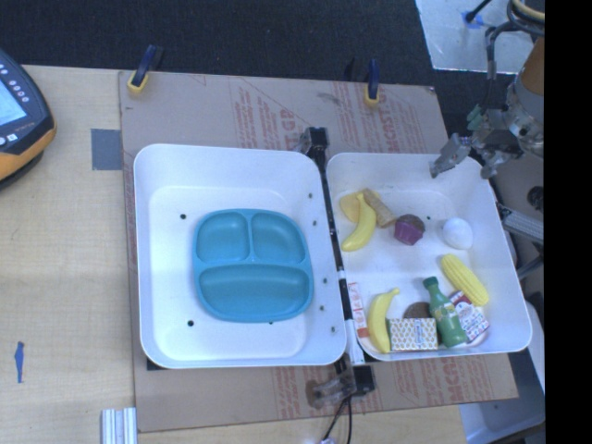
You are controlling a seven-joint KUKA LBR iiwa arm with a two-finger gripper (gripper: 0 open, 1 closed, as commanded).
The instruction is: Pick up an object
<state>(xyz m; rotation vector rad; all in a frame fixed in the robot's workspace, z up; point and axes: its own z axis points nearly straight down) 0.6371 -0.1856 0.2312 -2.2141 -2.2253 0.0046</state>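
Camera view. The gripper (470, 154) hung at the upper right corner of the right bin (418, 166), above its rim, with the grey arm coming in from the right. Two fingers were visible, splayed apart, one toward the bin's interior and one toward its edge; nothing lay between them. Jaws spread, empty.

Progress, as judged: no pick made yet. All candidate objects lay on the bin floor, none lifted. Descent, closing and lift all remained to be done.

Right bin contents: a banana (359, 224) at upper left, touching a tan piece (377, 206) beside it; a dark purple round item (409, 229) near centre; a white ball (456, 233) just right of that, nearest the gripper. Lower down: a corn cob (463, 279), a green bottle (447, 318), a second banana (379, 317) and a small box (413, 334), crowded together and touching.

The white ball looked smooth and round, standing apart from its neighbours; likely to roll if nudged.

Left bin (157, 248) held a blue divided plate (252, 265), lying flat at centre.
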